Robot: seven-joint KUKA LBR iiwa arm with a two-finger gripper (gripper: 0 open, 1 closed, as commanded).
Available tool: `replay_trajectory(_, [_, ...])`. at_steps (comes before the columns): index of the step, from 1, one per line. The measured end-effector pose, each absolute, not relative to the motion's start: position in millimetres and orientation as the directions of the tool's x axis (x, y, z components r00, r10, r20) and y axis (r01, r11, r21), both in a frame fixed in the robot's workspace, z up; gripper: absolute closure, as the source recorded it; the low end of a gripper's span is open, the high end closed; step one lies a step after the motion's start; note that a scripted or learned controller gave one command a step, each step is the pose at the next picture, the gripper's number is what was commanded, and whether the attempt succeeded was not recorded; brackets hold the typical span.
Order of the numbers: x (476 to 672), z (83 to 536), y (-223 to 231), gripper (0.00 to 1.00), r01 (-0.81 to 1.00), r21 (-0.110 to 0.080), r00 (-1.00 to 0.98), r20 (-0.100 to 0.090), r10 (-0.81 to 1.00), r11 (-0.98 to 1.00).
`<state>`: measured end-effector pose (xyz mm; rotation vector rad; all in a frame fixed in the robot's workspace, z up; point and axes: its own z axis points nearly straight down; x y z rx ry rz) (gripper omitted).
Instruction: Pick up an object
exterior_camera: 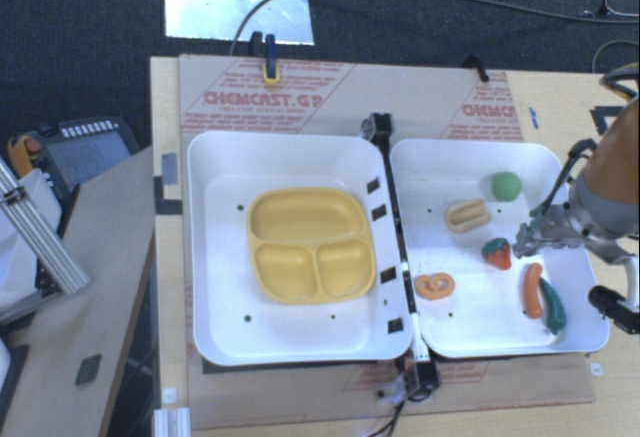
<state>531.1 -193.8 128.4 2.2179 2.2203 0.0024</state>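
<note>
Right now the hand (527, 241) hangs beside the strawberry (496, 252); how far open, I cannot tell.

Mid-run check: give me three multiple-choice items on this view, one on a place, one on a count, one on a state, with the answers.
1. Where does the yellow three-compartment plastic tray lie?
A. left white bin
B. right white bin
C. on the floor

2. How many small toy food items lie in the right white bin?
A. two
B. four
C. six

3. The end effector is
A. over the left bin
B. beside the red toy strawberry
C. over the brown board behind the bins

Answers: 1 A, the tray sits in the middle of the left white bin. 2 C, a green ball, tan bun, strawberry, orange ring, orange carrot and dark green piece show. 3 B, it hangs just right of the strawberry.
</note>
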Motion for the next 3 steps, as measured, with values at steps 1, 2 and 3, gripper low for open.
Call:
replay_trajectory(1, [524.0,187.4,-193.7,1.00,1.000,0.007,-0.003,-0.002,1.000,0.003])
replay_trajectory(2, [526.2,241.9,-194.2,1.00,1.000,0.009,-0.004,-0.003,1.000,0.004])
replay_trajectory(3, [542.3,231.4,-140.0,1.00,1.000,0.003,-0.010,0.001,1.000,0.010])
